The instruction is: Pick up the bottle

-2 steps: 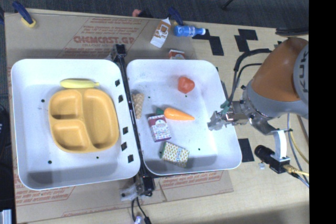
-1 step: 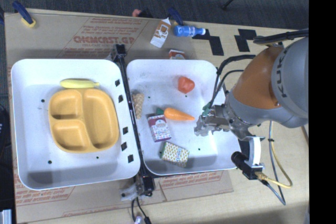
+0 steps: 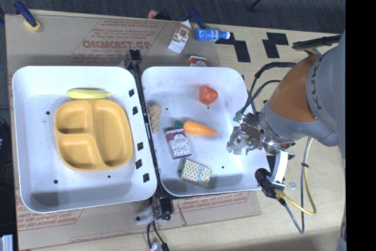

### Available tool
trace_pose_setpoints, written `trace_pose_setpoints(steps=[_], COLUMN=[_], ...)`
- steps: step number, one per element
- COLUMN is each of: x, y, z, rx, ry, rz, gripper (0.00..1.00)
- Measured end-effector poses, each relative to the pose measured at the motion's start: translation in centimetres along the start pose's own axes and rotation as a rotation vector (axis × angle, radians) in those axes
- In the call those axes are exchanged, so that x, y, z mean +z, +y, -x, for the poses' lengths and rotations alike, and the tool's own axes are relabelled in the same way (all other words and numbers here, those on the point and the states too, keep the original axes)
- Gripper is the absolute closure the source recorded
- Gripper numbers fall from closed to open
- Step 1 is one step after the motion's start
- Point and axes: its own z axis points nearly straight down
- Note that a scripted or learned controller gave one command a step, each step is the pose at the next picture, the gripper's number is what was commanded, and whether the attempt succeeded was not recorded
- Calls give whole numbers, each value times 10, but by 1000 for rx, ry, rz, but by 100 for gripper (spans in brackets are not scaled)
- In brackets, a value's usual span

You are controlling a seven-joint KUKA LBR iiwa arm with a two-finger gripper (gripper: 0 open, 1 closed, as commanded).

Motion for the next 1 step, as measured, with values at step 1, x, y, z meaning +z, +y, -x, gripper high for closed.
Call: trace_pose_setpoints(steps=[1], x=[27], y=[0], z=[0], rx=[184], ry=[2], rz=[-4], gripper=[100])
